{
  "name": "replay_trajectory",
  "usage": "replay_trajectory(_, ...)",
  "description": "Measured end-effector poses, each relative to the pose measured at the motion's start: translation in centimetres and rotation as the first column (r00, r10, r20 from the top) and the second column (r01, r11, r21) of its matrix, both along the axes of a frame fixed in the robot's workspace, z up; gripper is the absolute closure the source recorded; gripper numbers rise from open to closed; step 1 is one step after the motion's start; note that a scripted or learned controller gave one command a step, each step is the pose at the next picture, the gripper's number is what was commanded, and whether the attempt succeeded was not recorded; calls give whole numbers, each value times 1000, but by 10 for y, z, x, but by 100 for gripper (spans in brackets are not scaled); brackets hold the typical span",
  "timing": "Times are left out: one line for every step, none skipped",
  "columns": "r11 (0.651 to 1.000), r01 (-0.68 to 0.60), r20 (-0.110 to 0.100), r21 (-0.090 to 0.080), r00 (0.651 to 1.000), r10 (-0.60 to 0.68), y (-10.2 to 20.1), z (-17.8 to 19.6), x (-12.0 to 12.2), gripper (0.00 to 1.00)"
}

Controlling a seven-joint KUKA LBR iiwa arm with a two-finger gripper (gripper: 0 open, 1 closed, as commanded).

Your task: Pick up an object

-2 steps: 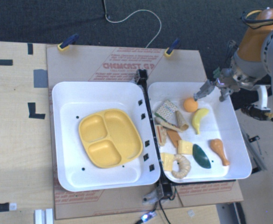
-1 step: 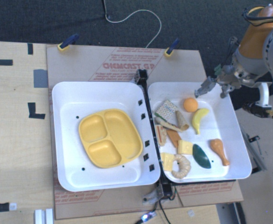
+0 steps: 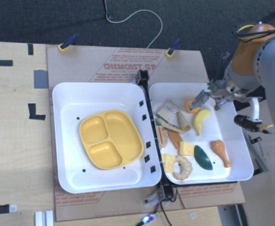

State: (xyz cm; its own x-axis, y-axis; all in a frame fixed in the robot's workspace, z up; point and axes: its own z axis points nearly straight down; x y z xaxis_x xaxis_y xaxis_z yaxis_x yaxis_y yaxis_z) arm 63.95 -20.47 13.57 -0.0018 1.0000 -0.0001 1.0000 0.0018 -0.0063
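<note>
The gripper (image 3: 204, 98) hangs low over the right bin's (image 3: 238, 171) far end beside the banana (image 3: 201, 120), probably lining up a pick, though I cannot tell its state

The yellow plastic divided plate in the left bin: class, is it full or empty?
Empty. All three compartments of the yellow plastic divided plate show bare yellow plastic.

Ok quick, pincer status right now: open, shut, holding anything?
Pincer: cannot be told from this view; it sits over the right bin, above the banana, with nothing seen held.
</note>
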Motion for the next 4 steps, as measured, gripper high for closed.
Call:
replay_trajectory(1000,-1,2,-1,1000,1,2,-54,-1,0)
replay_trajectory(1000,-2,5,-2,1000,2,2,-40,1,100)
replay_trajectory(1000,0,10,0,1000,0,10,5,4,100)
replay_trajectory(1000,1,10,0,1000,-1,6,49,1,100)
